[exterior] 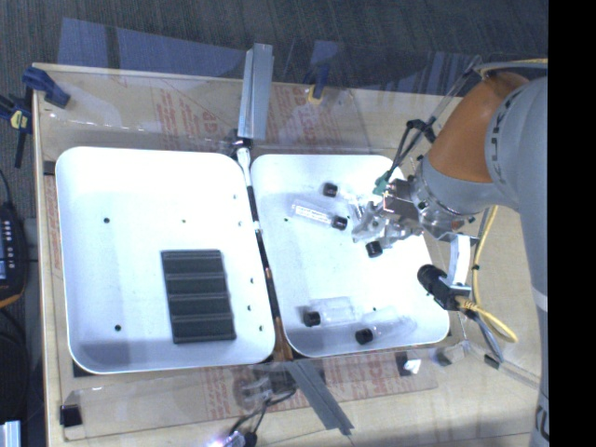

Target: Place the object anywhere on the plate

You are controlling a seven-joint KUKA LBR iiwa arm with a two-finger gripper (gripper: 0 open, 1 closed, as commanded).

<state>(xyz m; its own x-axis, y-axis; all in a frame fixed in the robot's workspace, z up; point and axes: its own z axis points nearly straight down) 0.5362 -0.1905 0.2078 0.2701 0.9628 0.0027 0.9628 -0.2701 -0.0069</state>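
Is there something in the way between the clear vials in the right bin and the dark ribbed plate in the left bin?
Only the raised rims where the two white bins meet lie between the clear black-capped vials and the dark ribbed rectangular plate.

Both bins (149, 170) are white. The ridged plate (197, 295) is dark grey. The small clear tubes (317, 215) have black caps.
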